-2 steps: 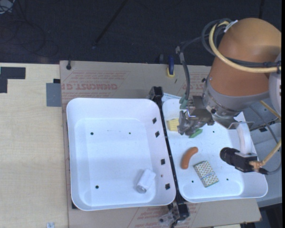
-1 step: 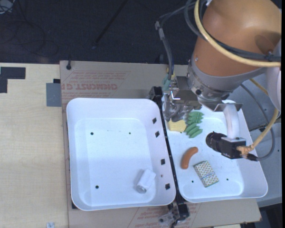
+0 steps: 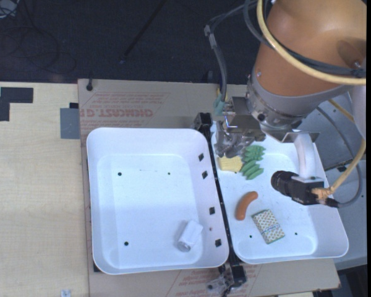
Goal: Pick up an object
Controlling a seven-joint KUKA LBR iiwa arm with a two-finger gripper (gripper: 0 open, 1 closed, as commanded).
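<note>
While scanning from the far left: pale wooden bench top [image 3: 31, 184], marked with a few dark grey and black patches near its upper edge. Next, a brown cardboard sheet [image 3: 142, 104] with red print, lying under both bins. On that sheet, the left bin [image 3: 142, 197], shallow and white, with small dark holes in its floor. In its near right corner, a small white roll [image 3: 188, 235], tipped on its side, close to the bin's wall; touching or not, impossible to tell. Past the two meeting rims, the right bin [image 3: 297, 243], equally shallow and white. At its far left corner, the gripper [image 3: 230, 142], hanging low from the grey and orange arm [image 3: 303, 36], just above a yellow piece [image 3: 230, 164]. Width of the gripper's opening: impossible to tell. Likewise any hold on a thing: too blurred and too crowded with metal there. Just right of the yellow piece, touching or nearly so, a bunch of green pods [image 3: 253, 161]. Nearer the camera, toward the bin's middle, an orange sausage [image 3: 247, 205], set at a slant, apart from the pods. Just beside the sausage's lower end, to the right, a packet [image 3: 268, 226] with a green and white pattern, lying flat on the bin's floor.
</note>
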